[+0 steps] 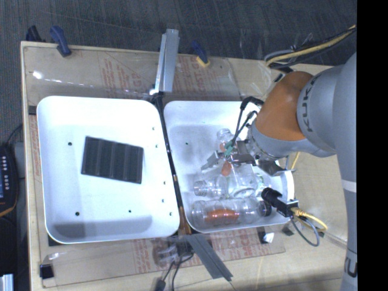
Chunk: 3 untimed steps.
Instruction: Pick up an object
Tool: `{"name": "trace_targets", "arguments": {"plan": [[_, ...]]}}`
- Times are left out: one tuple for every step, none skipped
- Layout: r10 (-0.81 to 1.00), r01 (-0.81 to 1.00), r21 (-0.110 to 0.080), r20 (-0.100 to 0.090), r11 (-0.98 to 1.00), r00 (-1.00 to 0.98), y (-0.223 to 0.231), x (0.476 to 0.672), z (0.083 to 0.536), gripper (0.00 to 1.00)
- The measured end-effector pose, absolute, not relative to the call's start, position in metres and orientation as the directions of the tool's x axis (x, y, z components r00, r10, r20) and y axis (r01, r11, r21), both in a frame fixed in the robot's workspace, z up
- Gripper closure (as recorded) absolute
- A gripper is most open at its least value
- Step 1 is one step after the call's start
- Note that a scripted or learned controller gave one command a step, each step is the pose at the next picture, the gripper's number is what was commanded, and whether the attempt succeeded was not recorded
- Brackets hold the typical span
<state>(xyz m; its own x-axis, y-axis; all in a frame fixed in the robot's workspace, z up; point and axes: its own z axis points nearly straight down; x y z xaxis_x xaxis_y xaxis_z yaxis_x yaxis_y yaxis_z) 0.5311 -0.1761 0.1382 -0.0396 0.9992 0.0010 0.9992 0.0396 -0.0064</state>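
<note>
Whether the hand (233,156) is open or closed cannot be told; it hangs low in the right bin (182,126). Left to right: a dark ridged panel (113,159) lies in the left bin (54,111); clear plastic bottles (227,212) crowd the right bin's near side below the hand.

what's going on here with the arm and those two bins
A grey KUKA arm reaches in from the right, its end effector down among clear plastic bottles piled in the right bin. I can't tell whether anything is gripped yet. The left bin holds a dark ridged rectangular pad, lying flat and untouched.
</note>
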Motion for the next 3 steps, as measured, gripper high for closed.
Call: {"name": "trace_targets", "arguments": {"plan": [[0.998, 0.998, 0.000, 0.000, 0.064, -0.064, -0.209, 0.586, 0.093, 0.00], [0.998, 0.998, -0.003, 0.000, 0.069, -0.069, -0.209, 0.586, 0.103, 1.00], [1.000, 1.000, -0.003, 0.001, 0.021, -0.021, -0.152, 0.626, 0.182, 1.00]]}}
